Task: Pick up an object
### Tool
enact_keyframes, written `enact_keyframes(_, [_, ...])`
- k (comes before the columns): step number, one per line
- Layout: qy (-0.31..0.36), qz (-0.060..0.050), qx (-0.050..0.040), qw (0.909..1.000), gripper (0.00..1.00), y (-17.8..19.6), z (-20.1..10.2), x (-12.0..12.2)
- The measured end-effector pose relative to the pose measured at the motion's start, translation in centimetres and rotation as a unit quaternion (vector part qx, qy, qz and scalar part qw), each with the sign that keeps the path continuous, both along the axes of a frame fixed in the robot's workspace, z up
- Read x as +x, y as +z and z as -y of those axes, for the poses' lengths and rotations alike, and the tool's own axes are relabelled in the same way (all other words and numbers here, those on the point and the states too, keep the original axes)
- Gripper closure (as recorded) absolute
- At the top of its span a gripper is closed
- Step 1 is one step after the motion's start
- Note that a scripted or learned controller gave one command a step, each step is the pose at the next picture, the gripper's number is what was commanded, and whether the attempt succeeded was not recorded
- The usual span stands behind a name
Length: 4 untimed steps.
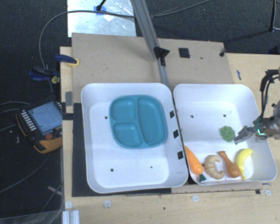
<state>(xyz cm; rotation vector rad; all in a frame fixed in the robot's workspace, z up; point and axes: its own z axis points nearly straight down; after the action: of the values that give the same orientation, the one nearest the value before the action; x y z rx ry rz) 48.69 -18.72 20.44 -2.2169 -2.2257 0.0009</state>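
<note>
camera view: gripper (243, 134), grip unclear, beside bumpy green broccoli (227, 133).

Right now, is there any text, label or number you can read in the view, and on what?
No legible text anywhere.
Handheld device left of the bins: its screen and keys are too blurred to read.
Teal plate, toy food and both bins: no markings visible.

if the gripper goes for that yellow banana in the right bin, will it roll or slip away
The banana is curved and lies flat, so it would more likely pivot than roll. It looks smooth, probably slippery plastic. Lying close by the drumstick, it may nudge that when pushed.
</note>
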Motion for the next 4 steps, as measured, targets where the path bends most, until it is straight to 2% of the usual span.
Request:
enact_keyframes(1, [0.0, 0.001, -0.0002, 1.0, 0.0, 0.0, 0.0, 0.0])
enact_keyframes(3, [-0.002, 0.0, 0.0004, 1.0, 0.0, -11.3, -0.8, 0.8])
enact_keyframes(4, [-0.002, 0.002, 0.0002, 1.0, 0.0, -11.7, -0.7, 0.9])
